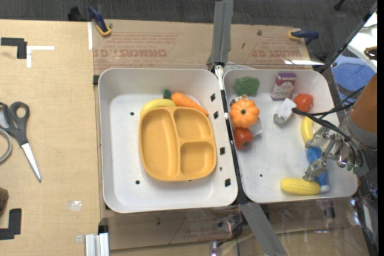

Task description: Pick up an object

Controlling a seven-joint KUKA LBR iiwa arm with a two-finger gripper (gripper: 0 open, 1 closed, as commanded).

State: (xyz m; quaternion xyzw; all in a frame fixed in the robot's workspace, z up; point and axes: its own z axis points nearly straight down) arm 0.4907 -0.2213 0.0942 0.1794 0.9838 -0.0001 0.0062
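The right bin (264,186) holds several toy foods. An orange pumpkin (244,112) sits above a red tomato (242,137) near its left wall. At the back lie a green piece (247,86), a purple and white carton (284,86), a red piece (303,101) and a white cup (284,112). A yellow corn cob (300,186) lies at the front. My gripper (316,156) is low at the bin's right side, open, its fingers (314,169) spread over a blue object (314,155) beside a yellow banana (307,128).
The left bin (117,147) carries a yellow divided tray (177,142), with a carrot (188,101) and a yellow piece (155,104) behind it. Scissors (23,138) lie on the bench at far left. The grey centre strip (221,33) runs between the bins.
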